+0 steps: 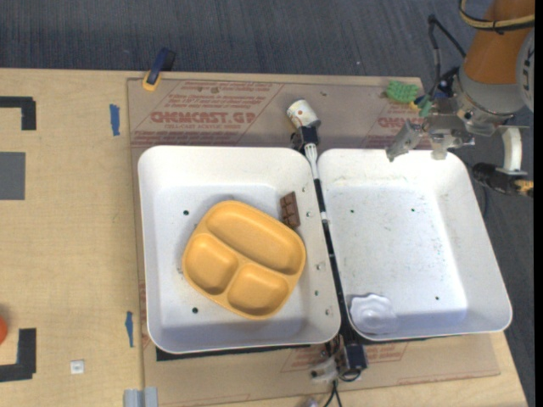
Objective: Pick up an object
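A yellow divided plate point(246, 257) lies tilted in the left bin point(161, 227). A small brown block point(289, 210) rests by that bin's right wall, just past the plate's far corner. A clear crumpled piece point(372, 312) sits in the near left corner of the right bin point(475, 253). My gripper point(419, 147) hangs over the right bin's far rim, far from all of these. Its two fingers stand apart and open, with nothing between them.
A green item point(399, 91) lies on the board behind the right bin, close to the gripper. A white and black fitting point(301, 117) stands at the far end of the divider between the bins. A blue and yellow clamp point(159, 68) sits at the board's far left corner.
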`<state>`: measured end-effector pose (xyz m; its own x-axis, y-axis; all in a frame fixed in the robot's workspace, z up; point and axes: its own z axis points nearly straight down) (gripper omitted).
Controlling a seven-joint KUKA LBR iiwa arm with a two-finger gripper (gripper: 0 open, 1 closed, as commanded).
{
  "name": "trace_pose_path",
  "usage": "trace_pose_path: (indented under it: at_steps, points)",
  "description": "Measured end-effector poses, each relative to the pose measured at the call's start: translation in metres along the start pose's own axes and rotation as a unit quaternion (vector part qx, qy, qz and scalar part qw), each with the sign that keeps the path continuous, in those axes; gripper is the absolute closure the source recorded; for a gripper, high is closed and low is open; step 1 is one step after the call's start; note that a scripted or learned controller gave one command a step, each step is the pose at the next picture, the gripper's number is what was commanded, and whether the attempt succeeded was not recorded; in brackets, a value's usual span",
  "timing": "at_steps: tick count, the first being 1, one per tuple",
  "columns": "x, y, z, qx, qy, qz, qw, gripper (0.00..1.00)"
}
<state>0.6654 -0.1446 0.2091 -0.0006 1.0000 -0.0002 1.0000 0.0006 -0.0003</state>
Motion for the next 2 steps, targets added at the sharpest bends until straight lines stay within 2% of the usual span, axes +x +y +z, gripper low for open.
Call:
trace_pose_path:
  at_steps: [1,2]
  points:
    - [0.029,-0.073,0.124,0.0,0.0,-0.068,0.9977,0.0]
    - [0.037,-0.187,0.124,0.001,0.001,0.043,0.9991,0.0]
